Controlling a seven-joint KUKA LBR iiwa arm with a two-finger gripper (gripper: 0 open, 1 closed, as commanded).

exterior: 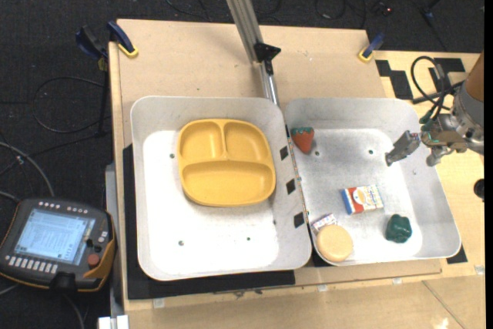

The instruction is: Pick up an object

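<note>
Fingers (pixel 404 147) spread wide, holding nothing, gripper (pixel 420 146) over right bin (pixel 431 189), small box (pixel 362 199) long axis left-right

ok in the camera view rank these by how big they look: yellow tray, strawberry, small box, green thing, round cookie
1. yellow tray, by far
2. small box and round cookie, too alike to rank
3. green thing and strawberry, also close

Your gripper (pixel 420 148) hangs over the right bin's (pixel 362 119) far right edge, fingers spread and holding nothing. Just left and below it lie a small carton (pixel 362 199), a green object (pixel 398 228) and a round cookie (pixel 336 243); a strawberry (pixel 304 139) sits farther left.
</note>
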